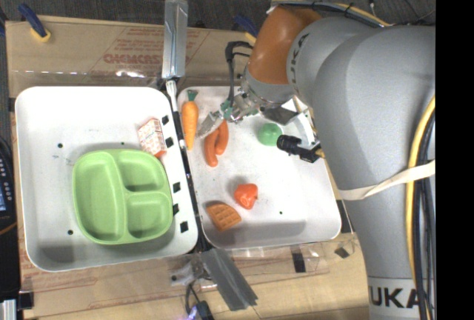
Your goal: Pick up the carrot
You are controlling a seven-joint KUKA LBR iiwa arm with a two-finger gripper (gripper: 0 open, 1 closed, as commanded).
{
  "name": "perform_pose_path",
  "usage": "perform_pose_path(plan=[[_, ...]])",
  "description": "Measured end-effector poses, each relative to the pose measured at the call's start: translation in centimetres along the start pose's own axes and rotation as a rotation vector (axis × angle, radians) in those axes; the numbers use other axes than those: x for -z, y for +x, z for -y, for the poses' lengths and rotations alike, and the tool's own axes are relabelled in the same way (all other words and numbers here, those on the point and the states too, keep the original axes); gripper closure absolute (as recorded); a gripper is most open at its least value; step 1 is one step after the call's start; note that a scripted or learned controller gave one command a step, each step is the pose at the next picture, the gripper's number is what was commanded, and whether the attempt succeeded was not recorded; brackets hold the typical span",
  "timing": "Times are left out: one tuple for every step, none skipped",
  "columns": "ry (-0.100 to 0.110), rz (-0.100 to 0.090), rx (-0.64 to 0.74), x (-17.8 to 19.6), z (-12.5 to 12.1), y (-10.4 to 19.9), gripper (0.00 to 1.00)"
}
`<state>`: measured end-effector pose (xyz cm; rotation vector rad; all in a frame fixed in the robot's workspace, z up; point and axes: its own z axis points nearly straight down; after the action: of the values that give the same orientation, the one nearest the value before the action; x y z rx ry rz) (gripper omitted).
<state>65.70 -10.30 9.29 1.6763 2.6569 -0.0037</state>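
Waffle piece [223, 215]: nearest you, at the lower edge of the right bin [296, 226]; well apart from the target, so you can set it aside.
Red piece [246, 195]: just above the waffle piece, mid-bin (it looks like a small pepper or strawberry, too small to tell).
Green tray [122, 196]: in the left bin [44, 126], left of centre frame, with a small printed packet [151, 136] at its upper right corner.
Sausage [216, 144]: orange-red, slanted, just beside the carrot and closer to the end effector than the carrot is. This is your main hazard: a descent from here would likely land on it instead.
Carrot [189, 122]: upright along the left wall of the right bin, leafy end toward the top of the frame. You risk a finger striking that wall or the divider, since the carrot lies against it.
End effector [231, 111]: just right of the sausage's upper end; whether it is released or clenched you cannot tell, and nothing is seen held.
Green ball [269, 135]: right of the end effector, near a black part.
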Motion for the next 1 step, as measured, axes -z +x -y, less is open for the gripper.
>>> perform_pose_path(plan=[[0.000,0.001,-0.198,-0.03,-0.08,0.26,0.00]])
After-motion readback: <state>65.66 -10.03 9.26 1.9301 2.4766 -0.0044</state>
